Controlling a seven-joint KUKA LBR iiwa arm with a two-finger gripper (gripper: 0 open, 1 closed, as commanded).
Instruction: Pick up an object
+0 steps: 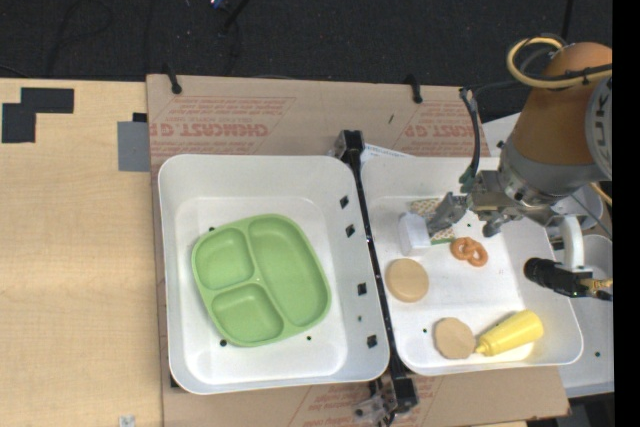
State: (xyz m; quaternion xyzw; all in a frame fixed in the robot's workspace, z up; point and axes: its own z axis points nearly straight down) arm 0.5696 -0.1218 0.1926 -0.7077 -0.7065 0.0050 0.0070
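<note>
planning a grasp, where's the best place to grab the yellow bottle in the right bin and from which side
Likely across the yellow bottle's wide body, coming straight down. It lies on its side, tilted, near the right bin's lower-right corner, its narrow end close to a tan disc; the body offers the fingers more open room.

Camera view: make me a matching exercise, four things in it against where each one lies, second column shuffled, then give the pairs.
Things:
1. green divided plate
2. yellow bottle
3. orange pretzel
4. hand

Places:
A. near front edge of the right bin, beside a tan disc
B. middle of the left bin
C. over the back part of the right bin, above a small white item
D. middle of the right bin, right of that white item

Pairs: 1-B, 2-A, 3-D, 4-C
</note>
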